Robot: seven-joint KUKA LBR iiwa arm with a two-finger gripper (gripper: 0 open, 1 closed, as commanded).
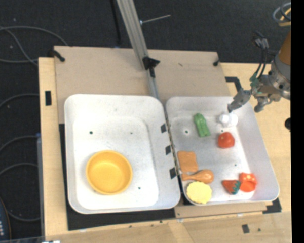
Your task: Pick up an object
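Observation:
The right bin (258, 151) holds several small things: a green piece (201, 125), a small white object (226, 119), a red ball-like piece (225, 140), a tan block (187, 161), a brown drumstick shape (198, 176), a yellow round piece (199, 192) and a red piece with a green tip (241, 184). My gripper (250, 102) hangs over that bin's far right corner, open, its two fingers spread with nothing between them. Its left finger (237, 101) is just above and right of the white object.
A yellow bowl (109, 172) sits in the near part of the left bin (116, 115). A slanted aluminium post (134, 29) rises behind the bins. Cables lie on the dark floor at left.

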